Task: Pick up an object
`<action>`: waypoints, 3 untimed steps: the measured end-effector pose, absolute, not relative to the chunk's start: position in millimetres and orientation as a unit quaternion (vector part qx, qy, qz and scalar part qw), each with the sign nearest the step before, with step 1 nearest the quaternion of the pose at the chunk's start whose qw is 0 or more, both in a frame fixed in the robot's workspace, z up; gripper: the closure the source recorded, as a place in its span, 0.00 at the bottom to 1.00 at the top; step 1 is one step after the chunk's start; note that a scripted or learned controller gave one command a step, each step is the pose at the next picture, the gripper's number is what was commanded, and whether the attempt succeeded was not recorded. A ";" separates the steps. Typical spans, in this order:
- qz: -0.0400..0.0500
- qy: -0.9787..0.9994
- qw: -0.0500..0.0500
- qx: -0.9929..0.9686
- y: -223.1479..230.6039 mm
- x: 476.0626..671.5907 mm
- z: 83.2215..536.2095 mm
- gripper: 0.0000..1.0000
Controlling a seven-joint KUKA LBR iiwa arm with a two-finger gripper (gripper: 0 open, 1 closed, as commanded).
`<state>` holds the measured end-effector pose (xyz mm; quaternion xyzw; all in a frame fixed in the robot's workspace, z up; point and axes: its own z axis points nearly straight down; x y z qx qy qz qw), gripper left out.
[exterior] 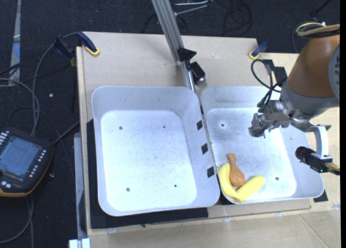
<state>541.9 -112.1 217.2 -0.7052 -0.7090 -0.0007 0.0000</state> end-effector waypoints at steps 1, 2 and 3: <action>-0.001 -0.709 0.000 -0.705 -54.9 547.9 229.2 1.00; 0.000 -0.709 0.000 -0.706 -10.5 553.2 236.5 1.00; 0.000 -0.709 0.000 -0.705 45.8 556.3 245.1 1.00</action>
